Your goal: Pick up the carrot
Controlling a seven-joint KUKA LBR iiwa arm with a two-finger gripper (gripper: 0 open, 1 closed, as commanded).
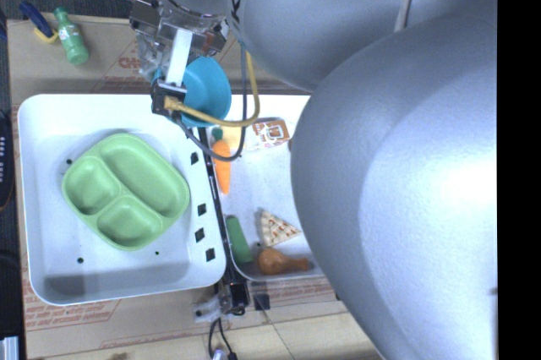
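The orange carrot lies in the right bin, close against the divider between the two bins, with its narrow tip pointing toward the near side. My gripper hangs over the far end of that divider, just beyond the carrot's thick end. A round blue bowl sits right at the gripper and hides its lower part. I cannot make out whether the bowl is held.
A green divided plate lies in the left bin. The right bin also holds a small printed packet, a pizza slice, a green cucumber and a brown drumstick. A green bottle lies outside, far left.
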